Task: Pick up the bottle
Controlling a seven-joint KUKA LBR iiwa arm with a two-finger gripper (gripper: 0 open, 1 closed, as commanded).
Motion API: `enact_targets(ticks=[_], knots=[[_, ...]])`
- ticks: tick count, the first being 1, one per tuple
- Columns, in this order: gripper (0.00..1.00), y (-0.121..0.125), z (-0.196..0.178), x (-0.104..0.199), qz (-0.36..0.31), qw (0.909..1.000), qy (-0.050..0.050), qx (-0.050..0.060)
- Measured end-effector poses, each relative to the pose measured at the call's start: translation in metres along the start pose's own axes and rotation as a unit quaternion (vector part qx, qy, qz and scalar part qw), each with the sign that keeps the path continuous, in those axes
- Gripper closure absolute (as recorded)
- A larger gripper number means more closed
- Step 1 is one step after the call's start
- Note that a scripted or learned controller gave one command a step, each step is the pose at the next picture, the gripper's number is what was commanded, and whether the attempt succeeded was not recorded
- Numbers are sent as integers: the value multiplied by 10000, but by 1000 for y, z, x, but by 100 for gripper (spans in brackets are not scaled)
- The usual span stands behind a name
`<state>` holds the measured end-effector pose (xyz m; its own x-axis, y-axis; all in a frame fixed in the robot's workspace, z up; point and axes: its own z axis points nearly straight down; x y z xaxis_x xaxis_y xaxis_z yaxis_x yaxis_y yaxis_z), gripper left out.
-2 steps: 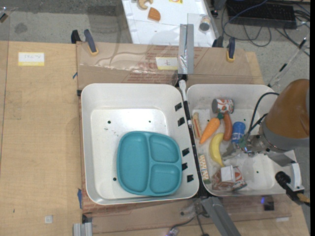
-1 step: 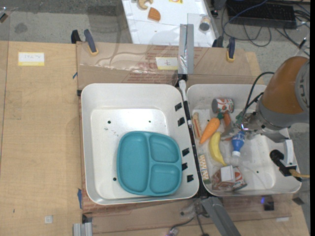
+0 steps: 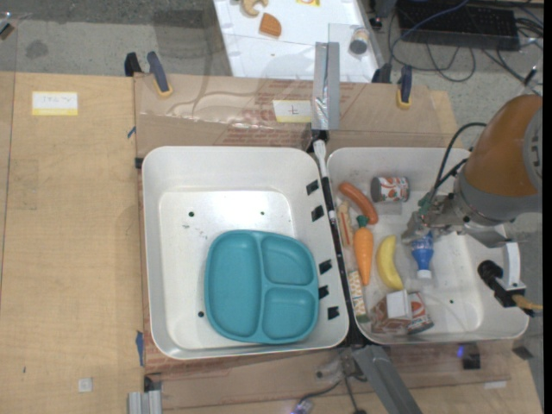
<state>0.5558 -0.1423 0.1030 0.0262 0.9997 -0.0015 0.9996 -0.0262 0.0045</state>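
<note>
Lying in the right bin [image 3: 500,322], the bottle [image 3: 422,255] points its white cap toward the near wall, just right of the banana [image 3: 390,262]. The gripper [image 3: 429,222] sits at the bottle's far end, apparently touching it, though whether its fingers are closed cannot be told. The arm [image 3: 509,158] reaches in from the right, wrist angled down. 1 carrot [image 3: 363,254] and 1 can [image 3: 390,188] lie nearby; the left bin [image 3: 168,197] holds a teal plate [image 3: 261,286].

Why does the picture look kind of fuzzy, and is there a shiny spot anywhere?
In the camera view everything is a bit soft, so the label on the can can't be read; the light is even, with weak shadows under the teal plate; pale glare streaks show on the clear sheet over the cardboard behind the bins.
</note>
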Motion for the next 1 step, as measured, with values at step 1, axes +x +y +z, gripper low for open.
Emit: enact_targets(ticks=[1], knots=[[100, 63, -80, 32, 49, 10000, 8, 8]])
